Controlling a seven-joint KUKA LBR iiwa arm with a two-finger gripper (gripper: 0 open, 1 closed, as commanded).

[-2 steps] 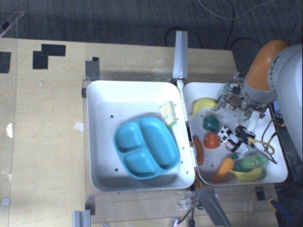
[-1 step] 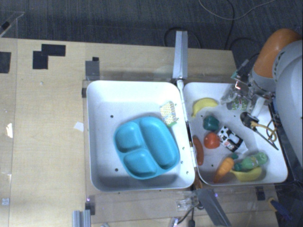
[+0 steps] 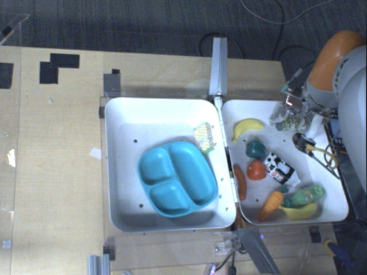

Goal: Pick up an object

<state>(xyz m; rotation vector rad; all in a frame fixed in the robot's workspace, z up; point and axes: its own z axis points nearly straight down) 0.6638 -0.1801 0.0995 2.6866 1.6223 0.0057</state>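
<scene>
Nearest the lens, down at the front of the right white bin, sits a little heap: an orange toy carrot, a green leafy toy vegetable lying on a yellow curved piece. These look like light, hard plastic play food, smooth and likely slippery, so a pinch across a narrow middle seems the safest hold. Moving up the bin, a reddish sausage-shaped piece hugs the left wall, awkward to reach with the wall beside it; a round red-orange toy tomato sits just beside a black-and-white patterned block, and a dark teal rounded piece lies above them. A yellow toy banana rests near the back, with clear room around it, probably the easiest pick. Over the bin's back right corner hovers the gripper; whether the jaws are spread or closed, I cannot tell. Across in the left white bin, a blue divided plastic plate lies flat, broad and hard to pinch, with a small yellow patterned scrap at the dividing wall.
</scene>
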